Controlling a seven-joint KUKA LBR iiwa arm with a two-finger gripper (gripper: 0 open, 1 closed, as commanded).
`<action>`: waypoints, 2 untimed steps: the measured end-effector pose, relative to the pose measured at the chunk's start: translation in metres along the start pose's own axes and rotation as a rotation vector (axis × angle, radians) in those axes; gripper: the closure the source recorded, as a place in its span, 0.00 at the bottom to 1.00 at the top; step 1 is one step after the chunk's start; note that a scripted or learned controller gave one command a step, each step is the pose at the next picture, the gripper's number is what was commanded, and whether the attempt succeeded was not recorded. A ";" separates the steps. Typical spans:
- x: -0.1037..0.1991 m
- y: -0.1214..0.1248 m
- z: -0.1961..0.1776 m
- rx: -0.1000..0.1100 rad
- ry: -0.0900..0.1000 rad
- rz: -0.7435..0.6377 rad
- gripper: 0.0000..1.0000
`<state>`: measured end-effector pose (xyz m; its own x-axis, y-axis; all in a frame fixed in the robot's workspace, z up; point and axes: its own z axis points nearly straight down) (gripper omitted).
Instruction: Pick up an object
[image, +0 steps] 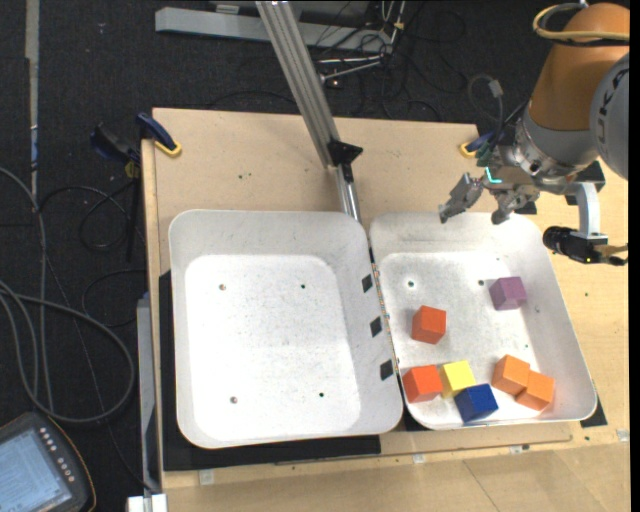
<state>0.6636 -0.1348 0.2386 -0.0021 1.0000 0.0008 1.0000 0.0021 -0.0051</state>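
Jaws of the grey two-finger gripper (482, 200) stand spread and unladen at upper right; descent risks striking the right white bin's rim (455, 221), missing the purple cube (508, 292).

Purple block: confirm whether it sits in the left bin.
No, the purple block lies in the right bin, near its far right side.

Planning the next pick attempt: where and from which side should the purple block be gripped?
Grip the purple block across two opposite side faces, coming straight down from above. It sits alone on the right bin floor with bare space all around, so the claw fingers have room either side.
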 end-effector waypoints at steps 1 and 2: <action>0.000 0.000 -0.002 -0.003 -0.001 -0.001 0.00; -0.006 -0.005 0.045 0.000 -0.001 0.003 0.00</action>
<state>0.6582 -0.1405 0.1939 0.0012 1.0000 -0.0005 1.0000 -0.0012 -0.0050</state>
